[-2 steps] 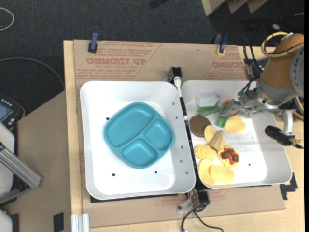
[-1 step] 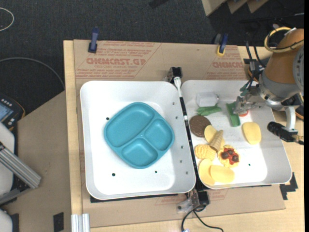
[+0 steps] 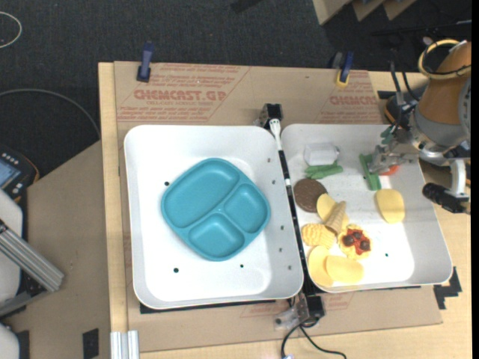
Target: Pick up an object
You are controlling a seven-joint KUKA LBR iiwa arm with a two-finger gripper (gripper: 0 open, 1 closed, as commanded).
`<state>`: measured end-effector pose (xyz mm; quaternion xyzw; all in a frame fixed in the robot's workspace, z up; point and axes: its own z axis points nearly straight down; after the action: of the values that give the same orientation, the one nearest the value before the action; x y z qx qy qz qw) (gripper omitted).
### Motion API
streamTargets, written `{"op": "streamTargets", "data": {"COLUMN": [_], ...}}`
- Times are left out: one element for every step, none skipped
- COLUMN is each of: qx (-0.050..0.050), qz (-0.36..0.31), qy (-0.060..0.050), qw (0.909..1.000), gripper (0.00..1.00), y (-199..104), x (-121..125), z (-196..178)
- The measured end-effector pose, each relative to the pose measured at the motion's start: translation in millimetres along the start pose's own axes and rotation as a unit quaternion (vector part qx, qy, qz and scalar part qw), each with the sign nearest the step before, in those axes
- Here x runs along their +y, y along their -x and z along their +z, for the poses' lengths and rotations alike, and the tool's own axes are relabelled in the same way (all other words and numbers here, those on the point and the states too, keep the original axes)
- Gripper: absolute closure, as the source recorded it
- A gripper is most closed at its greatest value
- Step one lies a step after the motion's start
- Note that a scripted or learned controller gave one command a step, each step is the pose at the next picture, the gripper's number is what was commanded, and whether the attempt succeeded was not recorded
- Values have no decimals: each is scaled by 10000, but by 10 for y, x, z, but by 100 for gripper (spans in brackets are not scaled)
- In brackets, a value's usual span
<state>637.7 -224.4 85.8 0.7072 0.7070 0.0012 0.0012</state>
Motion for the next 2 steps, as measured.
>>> {"op": "streamTargets", "data": {"qx": [-29,-27], "qz": [-19,-9], "qy": [79,68], "qw": [10000,10000], "gripper": [100,100], "y": [-162,-263], "x": [149,-235], "z": [-1598,-3019]}}
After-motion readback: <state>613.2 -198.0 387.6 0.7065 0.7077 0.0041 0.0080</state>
